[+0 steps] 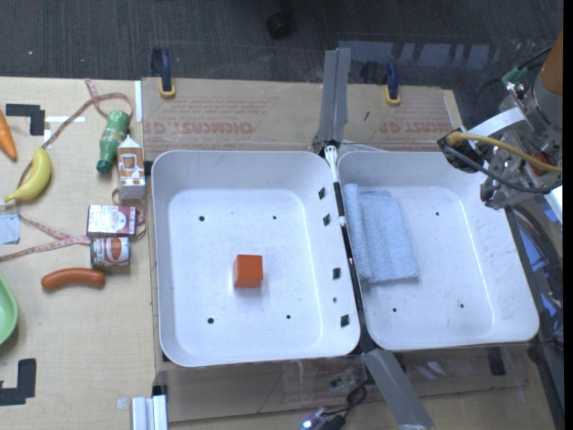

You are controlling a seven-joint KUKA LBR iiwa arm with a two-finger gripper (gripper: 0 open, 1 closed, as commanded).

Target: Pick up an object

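Orange and blocky, the cube point(248, 270) lies in the left bin point(179, 321), a little toward that bin's near edge and roughly midway between its side walls, touching nothing else. It is about as wide as it is long, so no long axis can be named; its faces sit nearly square to the bin walls, with perhaps a slight turn. A grey-blue folded cloth point(382, 236) lies in the right bin point(501, 330), close against the wall shared with the left bin, its long side running from the far edge toward the near one. The gripper point(501, 182) hangs over the far right corner of the right bin, tangled in cables; whether it is spread or pressed together cannot be told. Both bins rest on cardboard point(242, 115) held by blue clamps point(163, 68). On the wooden bench point(63, 348) beyond the left bin's outer wall lie a banana point(32, 177), a green bottle point(112, 138), a small can point(111, 253), a sausage point(73, 279) and a measuring tape point(36, 240). Dark carpet point(89, 25) lies beyond the bench's far edge.
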